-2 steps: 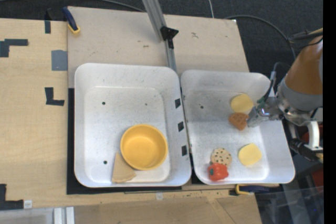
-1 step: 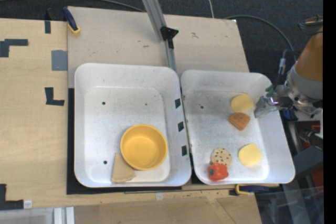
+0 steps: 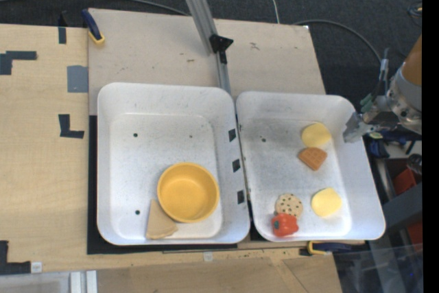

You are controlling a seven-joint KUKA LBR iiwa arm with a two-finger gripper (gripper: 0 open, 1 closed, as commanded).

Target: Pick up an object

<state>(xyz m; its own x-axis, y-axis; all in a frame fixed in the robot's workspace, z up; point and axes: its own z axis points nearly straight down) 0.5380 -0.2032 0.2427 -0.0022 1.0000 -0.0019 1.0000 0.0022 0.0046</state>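
Overhead, the gripper (image 3: 357,125) hung at the right rim of the right bin (image 3: 274,103), its grey tip just over the bin's edge and carrying nothing; whether it stood open or closed could not be told from the camera view. Nearest it, inside the bin, lay a pale yellow round piece (image 3: 316,135), touching an orange-brown wedge (image 3: 313,158) just below. Farther toward the front sat a second yellow round (image 3: 326,202), a speckled cookie (image 3: 289,204) and a red toy (image 3: 285,224) against the front wall. The left bin (image 3: 110,103) held a yellow bowl (image 3: 188,192) resting partly on a tan wedge (image 3: 160,224). The pick appeared to be at the approach stage, with no object yet chosen or touched. The next move would likely call for travelling inward over one piece, probably the near yellow round, then descending squarely on it.
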